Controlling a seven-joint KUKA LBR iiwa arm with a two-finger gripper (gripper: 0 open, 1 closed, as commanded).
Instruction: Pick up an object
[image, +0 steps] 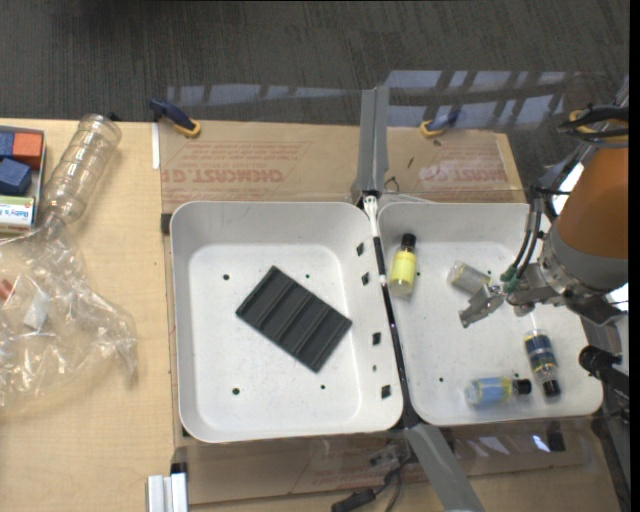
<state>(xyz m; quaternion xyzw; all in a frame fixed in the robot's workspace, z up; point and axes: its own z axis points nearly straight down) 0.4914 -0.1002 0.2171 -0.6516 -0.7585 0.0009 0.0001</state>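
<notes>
Though ridged, flat dark slab (294, 318)

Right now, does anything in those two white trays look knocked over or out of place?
Mostly tidy. All three small bottles lie on their sides in the right bin: the yellow bottle, the blue bottle and the dark bottle. The ribbed dark panel sits askew in the left bin.

Glossy white plastic bins (190, 300), matt ribbed dark panel (293, 318), clear plastic btl (80, 165), crinkly clear wrap (50, 310), cardboard (260, 165).
</notes>
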